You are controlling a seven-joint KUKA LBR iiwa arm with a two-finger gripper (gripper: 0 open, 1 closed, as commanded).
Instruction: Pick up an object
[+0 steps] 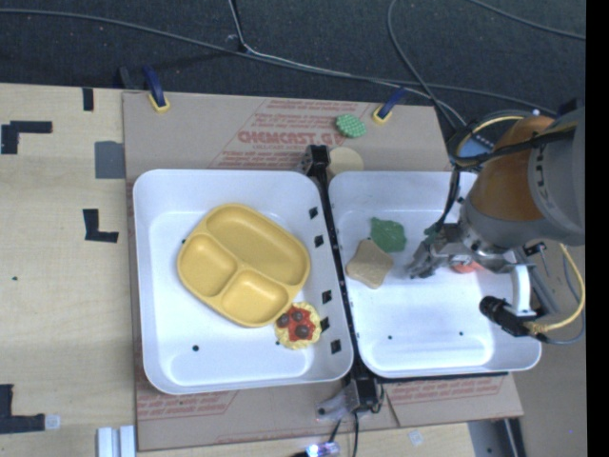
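The gripper (424,260) is hanging low inside the right bin (419,350), reaching in from the arm (519,188) that is crowding that bin's right side, and whether its dark tips are spread or closed I cannot tell, since they are blurring into one small dark shape against the white floor; nothing is visibly sitting between them. Just beside the claw, on the side away from the arm, a tan sponge-like block (369,264) is lying flat, and slightly beyond it toward the back wall a green crumpled piece (387,233) is resting; either seems to be a likely pick target, being the nearest loose things. Tucked close behind the claw, under the wrist, a small orange-red object (464,266) is peeking out, mostly hidden by the arm, so its shape is hard to name. Farther off, past the divider, the left bin (162,350) is holding a yellow compartment tray (244,263) lying flat and a small yellow toy with red dots (299,325) just beside the tray's near corner. Farthest from the claw, outside the bins on the cardboard, a green dotted disc (350,125) is lying well apart from everything else.
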